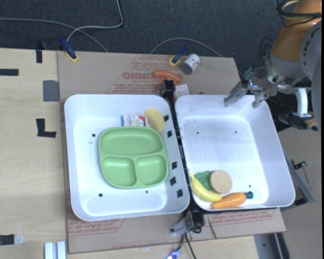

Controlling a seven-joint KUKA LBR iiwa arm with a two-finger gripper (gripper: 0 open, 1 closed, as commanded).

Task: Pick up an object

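My gripper (244, 97) hangs over the far right edge of the right bin (227, 139), its two fingers spread apart with nothing between them. Toy food lies in that bin's near corner: a yellow banana (202, 190), a tan round disc (221, 181) on a green piece (204, 177), and an orange carrot (229, 200). The gripper is well away from these, at the opposite end of the bin. In the left bin (81, 144) sits a green divided plate (133, 156), with a small carton (133, 121) and a pale yellow piece (155, 119) behind it.
An orange sausage-like toy (167, 75) and a grey cylinder (190, 63) lie on the cardboard beyond the bins. Clamps (69, 50) hold the cardboard at the back. Black clips run along the rim between the two bins (174, 144).
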